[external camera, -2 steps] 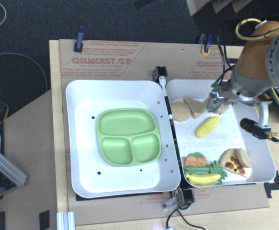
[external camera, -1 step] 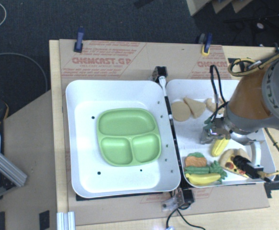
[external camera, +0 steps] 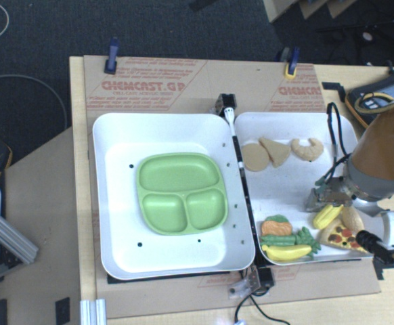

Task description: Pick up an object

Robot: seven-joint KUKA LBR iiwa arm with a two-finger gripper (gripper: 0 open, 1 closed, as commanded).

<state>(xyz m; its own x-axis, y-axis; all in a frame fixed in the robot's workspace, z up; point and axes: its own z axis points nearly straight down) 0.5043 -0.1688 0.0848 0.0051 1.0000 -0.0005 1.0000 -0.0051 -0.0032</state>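
The right bin (external camera: 285, 189) holds several toy foods. Two flat tan pieces (external camera: 263, 154) and a curved tan pastry (external camera: 308, 149) lie near its far wall. A small yellow banana (external camera: 326, 216), a tan lump (external camera: 352, 217) and a pizza slice (external camera: 342, 237) sit at the near right. An orange piece (external camera: 277, 227), green beans (external camera: 306, 236) and a longer yellow banana (external camera: 290, 252) crowd the near edge. My gripper (external camera: 325, 200) is low in the right bin, just above the small banana's upper end. The wrist hides its fingertips.
The left bin (external camera: 109, 181) holds a green three-compartment plate (external camera: 181, 192). A black divider rail (external camera: 239, 175) runs between the bins. The arm's body covers the right bin's right side. Clamps (external camera: 291, 62) stand at the bench's far edge.
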